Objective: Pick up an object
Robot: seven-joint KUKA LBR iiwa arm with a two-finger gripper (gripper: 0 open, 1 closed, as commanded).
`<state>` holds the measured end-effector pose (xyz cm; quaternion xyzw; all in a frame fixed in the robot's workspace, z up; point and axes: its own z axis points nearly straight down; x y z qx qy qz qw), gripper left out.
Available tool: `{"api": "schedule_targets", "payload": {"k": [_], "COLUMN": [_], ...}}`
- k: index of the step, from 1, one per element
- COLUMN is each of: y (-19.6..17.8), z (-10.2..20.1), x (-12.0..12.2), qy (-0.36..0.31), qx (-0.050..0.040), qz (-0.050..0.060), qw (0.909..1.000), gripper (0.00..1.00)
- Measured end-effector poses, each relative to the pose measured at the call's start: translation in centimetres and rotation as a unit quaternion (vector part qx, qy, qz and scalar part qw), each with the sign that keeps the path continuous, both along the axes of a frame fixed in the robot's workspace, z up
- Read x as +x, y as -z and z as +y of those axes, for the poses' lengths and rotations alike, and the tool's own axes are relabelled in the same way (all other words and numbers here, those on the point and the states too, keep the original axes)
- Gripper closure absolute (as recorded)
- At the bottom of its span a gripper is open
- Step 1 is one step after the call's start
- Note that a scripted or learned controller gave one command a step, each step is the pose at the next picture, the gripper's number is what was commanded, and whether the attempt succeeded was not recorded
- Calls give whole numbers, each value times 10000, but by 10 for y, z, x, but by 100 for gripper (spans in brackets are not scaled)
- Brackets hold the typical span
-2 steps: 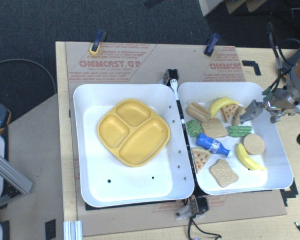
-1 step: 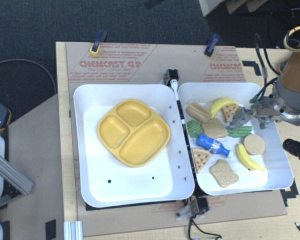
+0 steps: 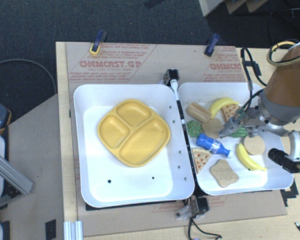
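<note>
While your arm reaches in from the right, bread [image 3: 224,173] lies by the right bin's [image 3: 277,183] near rim, a banana [image 3: 249,158] and bottle [image 3: 213,144] behind it. Your pincer [image 3: 236,125] sits low among the food mid-bin; its state can't be told. Left, a yellow tray [image 3: 134,132] fills the other bin [image 3: 90,174].

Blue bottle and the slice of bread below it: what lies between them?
In the camera view, bare white bin floor separates the blue bottle from the bread slice; a pizza slice sits just left.

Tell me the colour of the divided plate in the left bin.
Yellow; the divided plate shows plainly in the camera view.
</note>
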<state>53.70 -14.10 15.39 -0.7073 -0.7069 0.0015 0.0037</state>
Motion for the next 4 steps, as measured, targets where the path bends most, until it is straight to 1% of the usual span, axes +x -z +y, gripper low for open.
{"api": "schedule_targets", "payload": {"k": [1, 2, 3, 4], "y": [63, 70, 59, 15], "z": [-3, -2, -3, 2], "x": [2, 1, 2, 3], "qy": [-1, 0, 7, -6], "qx": [-4, -6, -11, -25], "qz": [-3, -17, -34, -60], "qw": [10000, 10000, 10000, 10000], "gripper": [0, 0, 100, 100]}}
